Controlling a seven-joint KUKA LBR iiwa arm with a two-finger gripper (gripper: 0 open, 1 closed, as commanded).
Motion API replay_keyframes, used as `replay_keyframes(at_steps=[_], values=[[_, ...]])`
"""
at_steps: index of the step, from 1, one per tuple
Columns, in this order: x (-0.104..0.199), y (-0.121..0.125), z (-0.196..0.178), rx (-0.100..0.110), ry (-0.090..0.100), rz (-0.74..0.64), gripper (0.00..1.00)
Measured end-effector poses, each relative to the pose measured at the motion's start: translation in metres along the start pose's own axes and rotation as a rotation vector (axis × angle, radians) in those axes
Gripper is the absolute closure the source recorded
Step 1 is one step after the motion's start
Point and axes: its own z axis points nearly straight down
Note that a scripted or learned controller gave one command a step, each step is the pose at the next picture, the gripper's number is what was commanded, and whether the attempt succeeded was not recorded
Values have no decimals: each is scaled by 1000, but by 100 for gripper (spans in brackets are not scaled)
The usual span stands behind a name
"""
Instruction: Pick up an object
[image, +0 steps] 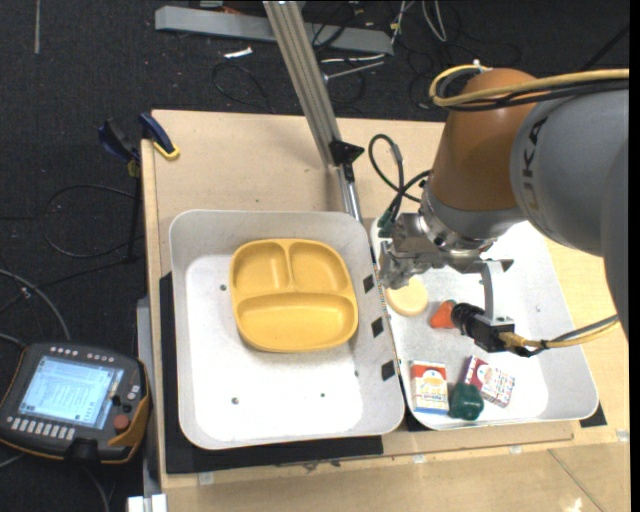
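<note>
My gripper hangs low over the left end of the right bin, close to the wall shared with the left bin. Directly under and in front of it lies a pale yellow round object, partly covered by the gripper body. An orange object lies just to its right. Near the bin's front edge sit two small printed cartons with a dark green object between them. The arm's large orange and grey wrist hides the back of the right bin.
The left bin holds a yellow divided plate at its back centre. A slanted metal pole runs down to the gap between the bins. A teach pendant lies off the bench at the lower left.
</note>
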Motion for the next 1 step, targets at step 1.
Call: replay_keyframes(at_steps=[1], values=[[53, -24, -7, 0, 0, -1, 100]])
